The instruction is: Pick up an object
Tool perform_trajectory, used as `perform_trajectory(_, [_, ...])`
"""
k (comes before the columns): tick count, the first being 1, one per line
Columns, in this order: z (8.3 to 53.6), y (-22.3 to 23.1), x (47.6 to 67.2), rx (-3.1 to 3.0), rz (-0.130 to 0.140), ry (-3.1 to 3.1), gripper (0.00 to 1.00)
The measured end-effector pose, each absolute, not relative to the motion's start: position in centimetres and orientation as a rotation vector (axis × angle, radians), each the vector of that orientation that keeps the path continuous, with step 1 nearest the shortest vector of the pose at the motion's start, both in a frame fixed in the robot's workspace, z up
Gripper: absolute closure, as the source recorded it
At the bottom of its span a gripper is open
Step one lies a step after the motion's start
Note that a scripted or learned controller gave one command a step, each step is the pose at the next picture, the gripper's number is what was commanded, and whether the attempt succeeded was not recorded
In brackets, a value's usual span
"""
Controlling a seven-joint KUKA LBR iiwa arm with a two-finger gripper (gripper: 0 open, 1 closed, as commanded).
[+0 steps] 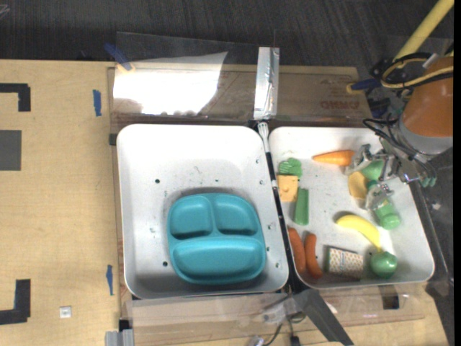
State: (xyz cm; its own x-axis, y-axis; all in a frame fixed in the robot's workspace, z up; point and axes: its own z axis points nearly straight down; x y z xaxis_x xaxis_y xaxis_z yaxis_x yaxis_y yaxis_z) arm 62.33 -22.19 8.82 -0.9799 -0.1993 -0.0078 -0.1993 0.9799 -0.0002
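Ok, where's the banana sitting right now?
The banana lies in the right bin, toward its near right part, just above the green ball and the patterned block, below the gripper.

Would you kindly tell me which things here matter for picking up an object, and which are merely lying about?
For the job:
gripper
right bin
carrot
banana
green ball

Lying about:
left bin
teal divided tray

Faint printed lettering runs along the brown cardboard strip point(317, 99) up and left of the gripper point(382, 182), too blurred to read.
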Motion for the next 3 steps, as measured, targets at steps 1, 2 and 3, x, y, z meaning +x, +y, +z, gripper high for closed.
perform_trajectory(1, [8.9,-22.1,60.8,-0.361,-0.002,3.112,0.0])
perform_trajectory(2, [8.9,-22.0,60.5,-0.416,-0.002,3.105,0.0])
perform_trajectory(3, [8.9,-20.4,58.0,-0.392,-0.003,3.107,0.0])
